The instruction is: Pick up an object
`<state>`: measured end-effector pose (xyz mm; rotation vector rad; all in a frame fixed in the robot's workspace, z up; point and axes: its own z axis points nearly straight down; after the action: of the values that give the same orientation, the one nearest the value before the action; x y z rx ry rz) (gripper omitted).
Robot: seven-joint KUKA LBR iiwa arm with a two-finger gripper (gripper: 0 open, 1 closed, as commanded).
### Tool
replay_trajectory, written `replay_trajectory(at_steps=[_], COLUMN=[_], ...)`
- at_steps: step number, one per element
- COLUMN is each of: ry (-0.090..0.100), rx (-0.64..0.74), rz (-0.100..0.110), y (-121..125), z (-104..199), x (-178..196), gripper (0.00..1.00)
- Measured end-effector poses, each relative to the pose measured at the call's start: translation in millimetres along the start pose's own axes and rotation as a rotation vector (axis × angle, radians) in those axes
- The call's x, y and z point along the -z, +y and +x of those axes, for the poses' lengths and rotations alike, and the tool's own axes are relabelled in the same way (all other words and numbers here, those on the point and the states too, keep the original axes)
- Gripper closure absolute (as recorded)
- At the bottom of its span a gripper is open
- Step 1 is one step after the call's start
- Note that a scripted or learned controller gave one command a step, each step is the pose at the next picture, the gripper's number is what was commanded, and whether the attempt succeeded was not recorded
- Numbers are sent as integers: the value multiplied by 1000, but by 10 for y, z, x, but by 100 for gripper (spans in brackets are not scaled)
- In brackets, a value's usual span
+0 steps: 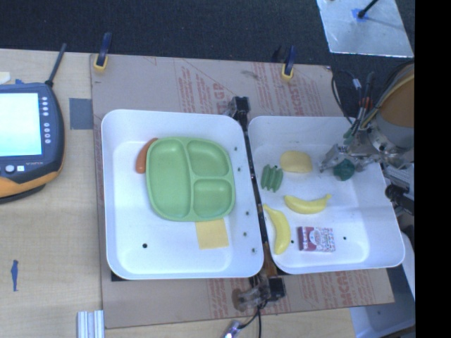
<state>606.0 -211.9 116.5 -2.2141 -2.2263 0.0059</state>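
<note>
The hand (340,162) is low over the upper right part of the right bin (366,255), at the end of the grey arm that comes in from the right. A small dark green object (344,170) sits right at its metal fingers (330,162), but I cannot tell if it is between them or only under them, and I cannot tell how far the hand is open. In the same bin, left of the hand, lies a pale yellow rounded piece (296,162), and beside it, near the bin's left wall, a green ribbed vegetable (272,177). Below them are two bananas: one (307,203) lies across the middle of the bin, the other (280,229) runs downward along the left wall. Just right of this second banana is a small red and white packet (315,239), lying flat. The left bin (120,255) holds a green divided plate (190,178) with three compartments. An orange-red object (142,157) shows from under the plate's upper left edge, and a yellow flat square (212,234) touches its lower edge. On the desk (49,259), far left, rests a control pendant (28,138) with a bright screen.
</note>
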Motion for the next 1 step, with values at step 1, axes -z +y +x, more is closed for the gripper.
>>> replay_trajectory(at_steps=[1], ry=[1], rx=[1], rz=[-1], y=[510], z=[664], x=[-9], gripper=[0])
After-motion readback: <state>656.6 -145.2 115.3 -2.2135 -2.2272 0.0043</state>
